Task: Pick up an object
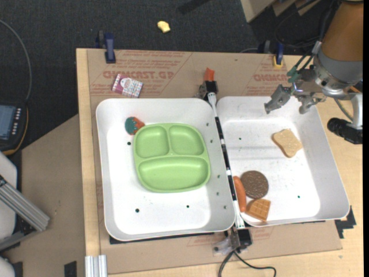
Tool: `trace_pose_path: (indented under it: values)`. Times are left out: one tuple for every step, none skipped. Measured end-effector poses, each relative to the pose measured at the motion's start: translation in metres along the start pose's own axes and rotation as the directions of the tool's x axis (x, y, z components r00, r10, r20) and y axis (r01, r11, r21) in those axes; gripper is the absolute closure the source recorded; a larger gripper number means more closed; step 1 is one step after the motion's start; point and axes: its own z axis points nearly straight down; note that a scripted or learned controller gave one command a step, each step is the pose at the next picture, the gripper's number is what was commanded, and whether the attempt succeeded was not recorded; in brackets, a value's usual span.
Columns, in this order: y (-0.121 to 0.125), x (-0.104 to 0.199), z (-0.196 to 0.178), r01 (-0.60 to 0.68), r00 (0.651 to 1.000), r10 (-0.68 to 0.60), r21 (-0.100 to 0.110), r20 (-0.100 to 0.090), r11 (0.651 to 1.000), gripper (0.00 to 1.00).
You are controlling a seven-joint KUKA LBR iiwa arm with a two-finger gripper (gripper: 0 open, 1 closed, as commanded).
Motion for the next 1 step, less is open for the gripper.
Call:
trace_pose_path:
  values:
    - [0.002, -0.066, 0.025, -0.003, 1.0, 0.003, 0.0, 0.002, 1.0, 0.0]
